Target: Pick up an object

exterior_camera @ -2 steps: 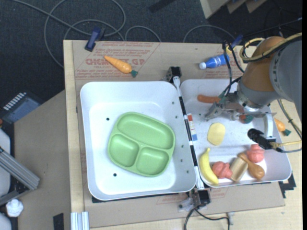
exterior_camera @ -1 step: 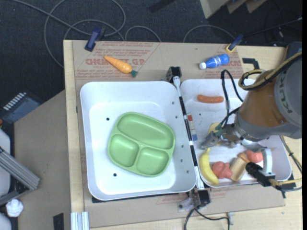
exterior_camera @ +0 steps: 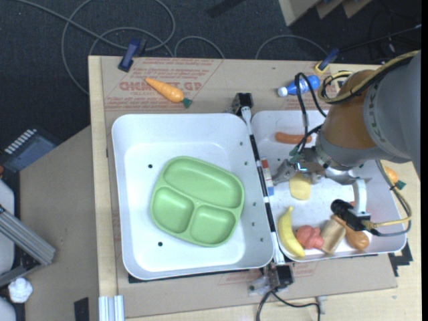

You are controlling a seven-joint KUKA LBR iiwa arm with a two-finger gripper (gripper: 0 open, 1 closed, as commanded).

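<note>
Cardboard-topped bench (exterior_camera: 167, 72) is sitting on dark carpet with cables looping behind it, two white bins side by side on top. Left bin (exterior_camera: 134, 146) is holding a green divided tray (exterior_camera: 197, 200); right bin (exterior_camera: 394, 246) is holding the loose items. A toy carrot (exterior_camera: 167, 89) is lying on the cardboard outside both bins, a blue-capped bottle (exterior_camera: 294, 87) is sitting at the right bin's far edge.

Arm is reaching in from the right, gripper (exterior_camera: 299, 169) hanging low over the right bin just above a pale yellow block (exterior_camera: 301, 188). Wrist is covering the tips, so I cannot tell whether they are apart or together, and nothing is visibly held. Likely target is the yellow block, near the bin's left wall.

Risks, judging from layout: block is lying close to the divider (exterior_camera: 261, 179) between bins, so a descent drifting left is likely clipping that rim or its hinge hardware. Banana (exterior_camera: 289, 231) is lying just below the block, so a sloppy close could be nudging it. Red sausage (exterior_camera: 291, 138) is lying just beyond the gripper. Pink lump (exterior_camera: 309, 237), brown cylinder (exterior_camera: 332, 233) and orange piece (exterior_camera: 358, 239) are clustering at the near edge, well clear.

Open room: middle of the right bin is looking fairly free; straight up is looking like the safest exit.
</note>
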